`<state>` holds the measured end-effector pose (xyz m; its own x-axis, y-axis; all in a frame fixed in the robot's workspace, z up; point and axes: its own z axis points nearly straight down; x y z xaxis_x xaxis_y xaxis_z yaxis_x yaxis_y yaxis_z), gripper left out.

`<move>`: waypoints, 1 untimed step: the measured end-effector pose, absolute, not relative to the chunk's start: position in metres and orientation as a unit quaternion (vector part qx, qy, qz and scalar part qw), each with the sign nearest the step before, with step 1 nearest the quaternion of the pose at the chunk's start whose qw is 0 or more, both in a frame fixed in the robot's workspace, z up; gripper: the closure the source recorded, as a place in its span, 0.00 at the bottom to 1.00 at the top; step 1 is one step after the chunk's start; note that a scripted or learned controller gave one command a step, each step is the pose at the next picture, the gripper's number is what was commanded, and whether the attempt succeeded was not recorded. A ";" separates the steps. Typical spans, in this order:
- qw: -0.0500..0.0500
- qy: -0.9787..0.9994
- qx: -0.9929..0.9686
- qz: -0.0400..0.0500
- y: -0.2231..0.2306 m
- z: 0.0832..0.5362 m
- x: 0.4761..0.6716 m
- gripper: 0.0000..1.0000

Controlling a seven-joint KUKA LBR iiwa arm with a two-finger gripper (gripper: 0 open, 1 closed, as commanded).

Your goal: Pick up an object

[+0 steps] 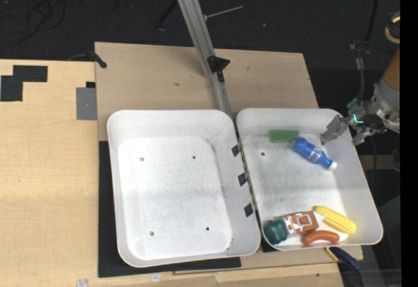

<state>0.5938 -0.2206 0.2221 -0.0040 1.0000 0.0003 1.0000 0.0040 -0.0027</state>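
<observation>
Two white bins are sitting side by side on the bench. Inside the right bin (366, 210), a blue bottle (313, 152) is lying beside a green block (283, 136) — the gripper (346, 127) is hovering at the far right rim, fingers spread, gripping nothing. Corn (336, 219) and other toys are crowding the near corner.

One fixed camera looks down from above the bench (196, 76) at a slant, from a middling height. It takes in both white bins: the left bin (124, 148) and the right bin (356, 168). The arm (392, 83) enters at the frame's right edge.
</observation>
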 end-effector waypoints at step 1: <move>0.003 -0.709 -0.706 0.001 -0.213 0.177 0.592 0.00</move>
